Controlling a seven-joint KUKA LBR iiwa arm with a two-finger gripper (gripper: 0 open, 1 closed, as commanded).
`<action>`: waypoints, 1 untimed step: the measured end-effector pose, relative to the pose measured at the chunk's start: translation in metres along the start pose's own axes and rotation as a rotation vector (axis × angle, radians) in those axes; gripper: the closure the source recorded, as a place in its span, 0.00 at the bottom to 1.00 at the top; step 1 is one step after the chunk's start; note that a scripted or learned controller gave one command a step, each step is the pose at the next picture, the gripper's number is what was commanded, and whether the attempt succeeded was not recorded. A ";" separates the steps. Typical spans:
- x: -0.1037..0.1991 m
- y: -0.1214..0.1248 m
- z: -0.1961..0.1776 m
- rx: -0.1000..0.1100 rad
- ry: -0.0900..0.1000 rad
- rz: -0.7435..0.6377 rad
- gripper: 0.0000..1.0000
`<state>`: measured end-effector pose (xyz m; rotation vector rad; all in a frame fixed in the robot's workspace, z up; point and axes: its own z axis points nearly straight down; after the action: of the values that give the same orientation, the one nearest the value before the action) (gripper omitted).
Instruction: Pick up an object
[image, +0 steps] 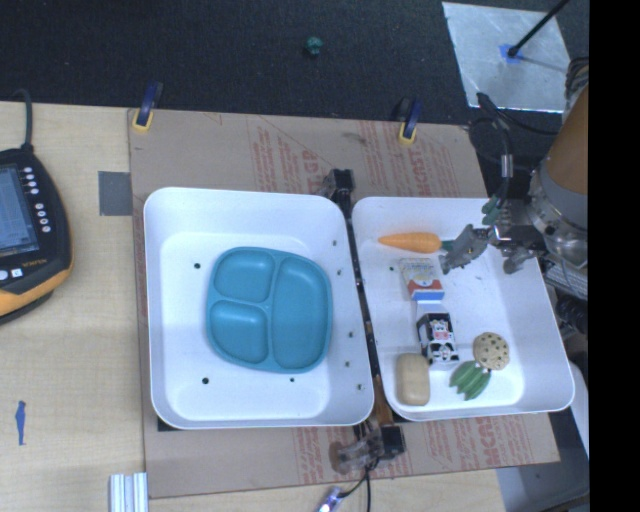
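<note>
White plastic forms both bins on the tabletop (80, 340), which is pale wood with a sheet of brown cardboard (250, 150) under the bins. The left bin (165, 300) holds a blue tray (268, 308) with three compartments, lying flat near its middle. The right bin (545, 330) holds the small things. An orange carrot (410, 241) lies near its far rim, pointing left. Just in front of it sits a small carton (424, 283) with blue and red on it, and nearer still a black and white cow toy (436, 338). Along the near rim lie a tan bar (412, 379), a green leaf (468, 379) and, touching the leaf's far end, a round speckled cookie (491, 350). The arm (565, 170) comes in from the right, and its hand (480, 250) hangs over the far right part of that bin, just right of the carrot's thick end and beside the carton. Its two grey fingers (462, 247) stand spread apart with nothing between them, so the hand is released. No object is lifted; all rest on the bin floor. A black and orange pendant (25, 235) lies at the left edge of the tabletop. Two clamps (148, 105) grip the cardboard's far edge.
</note>
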<state>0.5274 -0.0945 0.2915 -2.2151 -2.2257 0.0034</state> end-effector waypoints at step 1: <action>-0.019 -0.017 0.156 0.004 0.001 0.001 0.00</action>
<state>0.5098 -0.1137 0.1355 -2.2139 -2.2224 0.0072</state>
